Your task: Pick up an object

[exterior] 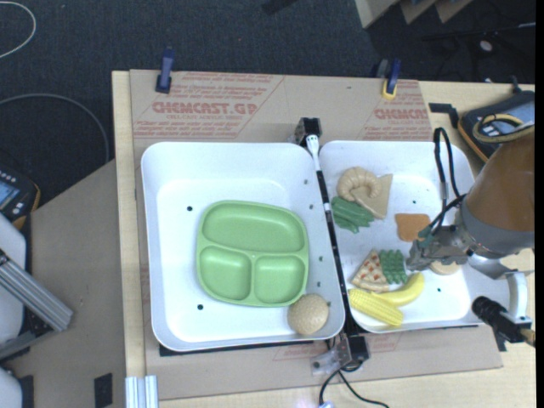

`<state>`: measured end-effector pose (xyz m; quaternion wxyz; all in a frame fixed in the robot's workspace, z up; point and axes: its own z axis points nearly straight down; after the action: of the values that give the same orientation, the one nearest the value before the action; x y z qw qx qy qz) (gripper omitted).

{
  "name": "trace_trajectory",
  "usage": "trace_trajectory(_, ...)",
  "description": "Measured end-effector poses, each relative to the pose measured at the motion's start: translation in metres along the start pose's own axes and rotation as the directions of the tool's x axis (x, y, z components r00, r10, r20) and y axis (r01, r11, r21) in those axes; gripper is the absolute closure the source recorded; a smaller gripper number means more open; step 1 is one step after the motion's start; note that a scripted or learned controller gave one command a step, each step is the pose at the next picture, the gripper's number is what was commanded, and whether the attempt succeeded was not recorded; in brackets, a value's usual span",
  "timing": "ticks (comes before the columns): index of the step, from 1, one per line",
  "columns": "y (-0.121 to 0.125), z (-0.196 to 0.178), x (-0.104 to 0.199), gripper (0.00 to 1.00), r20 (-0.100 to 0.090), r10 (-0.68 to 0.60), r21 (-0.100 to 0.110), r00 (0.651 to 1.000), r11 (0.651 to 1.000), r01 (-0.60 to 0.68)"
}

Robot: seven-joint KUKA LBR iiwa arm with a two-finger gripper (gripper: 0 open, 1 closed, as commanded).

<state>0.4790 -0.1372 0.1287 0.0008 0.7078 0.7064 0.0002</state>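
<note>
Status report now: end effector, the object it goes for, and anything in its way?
End effector low in right bin, holding nothing visible. Nearest: banana, broccoli, pizza slice, packed tight. Green tray in left bin.

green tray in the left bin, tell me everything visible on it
The green tray is pale green, looks like smooth plastic, with rounded corners and three compartments: one long one at the far side, two smaller ones nearer the camera. It lies flat, right way up, in the middle of the left bin. A tan ball sits against its near right corner.
</note>
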Motion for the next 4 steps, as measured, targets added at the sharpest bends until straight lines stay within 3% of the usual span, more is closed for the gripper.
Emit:
trace_trajectory(1, 0.002, 0.043, 0.003, 1.00, 0.003, 0.000, -0.007, 1.000, 1.000, 0.000)
trace_trajectory(2, 0.003, 0.041, 0.045, 1.00, 0.003, -0.003, -0.008, 1.000, 1.000, 0.003)
trace_trajectory(3, 0.004, 0.030, 0.044, 1.00, 0.004, 0.000, -0.012, 1.000, 1.000, 0.000)
trace_trajectory(4, 0.002, -0.132, 0.047, 1.00, 0.002, -0.005, -0.014, 1.000, 1.000, 0.005)
